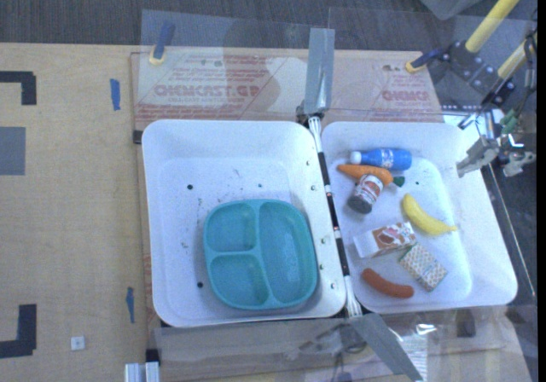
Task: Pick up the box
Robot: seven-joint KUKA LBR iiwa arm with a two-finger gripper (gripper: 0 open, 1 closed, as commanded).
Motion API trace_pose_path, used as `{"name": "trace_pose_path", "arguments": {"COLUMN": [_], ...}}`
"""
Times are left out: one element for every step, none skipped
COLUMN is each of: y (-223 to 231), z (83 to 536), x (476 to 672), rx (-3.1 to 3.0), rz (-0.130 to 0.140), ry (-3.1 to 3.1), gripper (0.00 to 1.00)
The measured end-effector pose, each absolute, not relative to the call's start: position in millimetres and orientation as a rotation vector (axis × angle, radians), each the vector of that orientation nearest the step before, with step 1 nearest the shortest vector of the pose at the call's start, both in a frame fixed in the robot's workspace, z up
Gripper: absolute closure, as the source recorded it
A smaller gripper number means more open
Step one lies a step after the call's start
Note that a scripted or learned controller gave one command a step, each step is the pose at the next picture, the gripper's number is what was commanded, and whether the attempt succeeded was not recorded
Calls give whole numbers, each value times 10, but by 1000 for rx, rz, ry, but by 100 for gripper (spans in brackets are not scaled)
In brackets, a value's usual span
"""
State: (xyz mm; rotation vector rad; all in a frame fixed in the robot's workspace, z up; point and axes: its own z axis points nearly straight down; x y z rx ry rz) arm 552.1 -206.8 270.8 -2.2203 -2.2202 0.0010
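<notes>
Two box-like items lie in the right bin (495, 269). One is a small patterned box (423, 267) near the front. The other is a white and red carton (386, 240) lying flat just to its left. My gripper (488, 150) hangs over the right bin's far right rim, up and to the right of both boxes. It is well apart from them, and nothing shows in its grasp.
The right bin also holds a blue bottle (382, 158), a carrot (364, 173), a small can (366, 193), a banana (425, 217) and a sausage (387, 283). A teal divided plate (258, 255) sits in the left bin (171, 159). Yellow bars (503, 1) stand at the back right.
</notes>
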Motion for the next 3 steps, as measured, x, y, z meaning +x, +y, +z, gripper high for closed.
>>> {"name": "trace_pose_path", "arguments": {"y": [-1629,-1660,-955], "z": [957,1056,2208], "x": [5681,5680,5010], "rx": [-2083,-2092,-2175], "rz": [-1,-3,0], "ry": [-2355,-2351,-2268], "gripper": [0,100,100]}}
